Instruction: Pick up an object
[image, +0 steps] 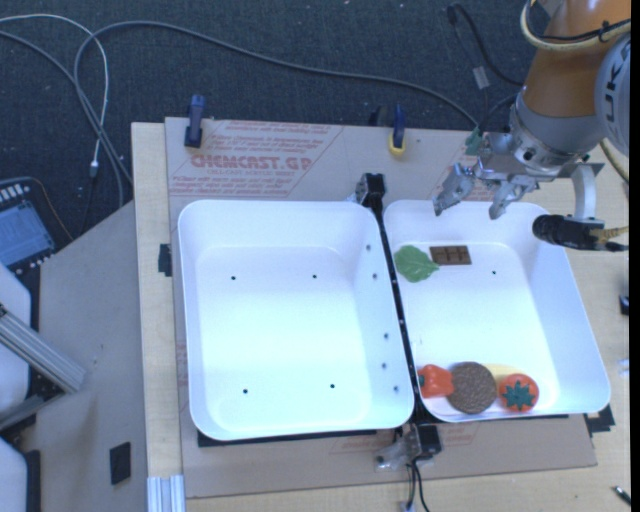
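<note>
The gripper (470, 203) hangs above the far edge of the right bin (560, 320) with its two fingers spread wide and nothing between them, while a green leaf (414, 264) and a brown chocolate bar (450, 255) lie side by side near that bin's far-left corner. Along the right bin's near edge a red pepper (434, 380), a round brown cookie (472, 387) and a tomato (518, 392) crowd together, the cookie touching both. Beyond the left bin (290, 320), the board (260, 160) carries red printing that reads "CHEMCAST GP".
</note>
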